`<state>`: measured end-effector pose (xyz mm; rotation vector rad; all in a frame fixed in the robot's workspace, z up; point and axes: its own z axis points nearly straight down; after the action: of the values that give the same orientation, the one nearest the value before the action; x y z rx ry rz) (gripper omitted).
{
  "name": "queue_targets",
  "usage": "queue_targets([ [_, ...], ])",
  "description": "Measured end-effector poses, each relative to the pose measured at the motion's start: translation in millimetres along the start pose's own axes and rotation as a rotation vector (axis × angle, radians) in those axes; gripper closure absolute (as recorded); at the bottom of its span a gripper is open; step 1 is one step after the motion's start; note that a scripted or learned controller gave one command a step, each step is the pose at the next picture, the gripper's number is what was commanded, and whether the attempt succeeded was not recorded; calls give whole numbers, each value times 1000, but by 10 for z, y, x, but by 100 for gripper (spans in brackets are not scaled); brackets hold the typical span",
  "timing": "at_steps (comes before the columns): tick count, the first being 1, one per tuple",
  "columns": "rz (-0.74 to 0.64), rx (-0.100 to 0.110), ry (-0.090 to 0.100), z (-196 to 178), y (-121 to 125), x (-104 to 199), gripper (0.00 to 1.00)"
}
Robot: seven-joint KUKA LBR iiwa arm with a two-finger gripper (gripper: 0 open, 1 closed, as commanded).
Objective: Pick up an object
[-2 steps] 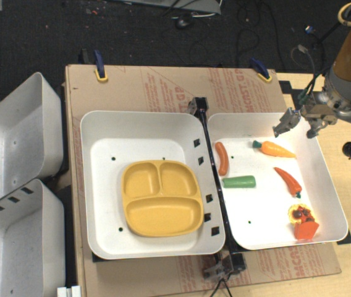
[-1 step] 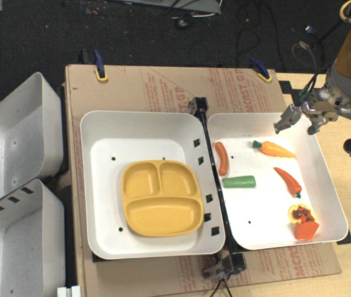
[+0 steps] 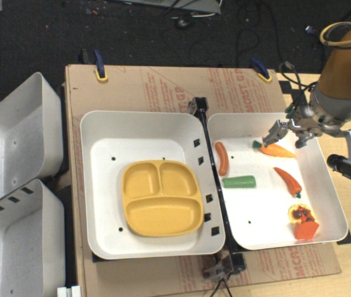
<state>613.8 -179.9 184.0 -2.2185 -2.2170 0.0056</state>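
Over right bin point(image 3: 324, 166), my fingers point(image 3: 289, 134) spread wide above carrot point(image 3: 279, 150): probably light, hard, slick plastic; grab across thick middle.

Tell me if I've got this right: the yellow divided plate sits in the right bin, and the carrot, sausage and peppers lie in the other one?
Not quite. The camera view shows the yellow divided plate in the left bin, not the right. The carrot, sausage and peppers do lie in the other bin, the right one.
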Motion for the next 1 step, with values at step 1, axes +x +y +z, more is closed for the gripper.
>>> queue_targets([
  [1, 0, 0, 0, 646, -6, 6, 0],
])
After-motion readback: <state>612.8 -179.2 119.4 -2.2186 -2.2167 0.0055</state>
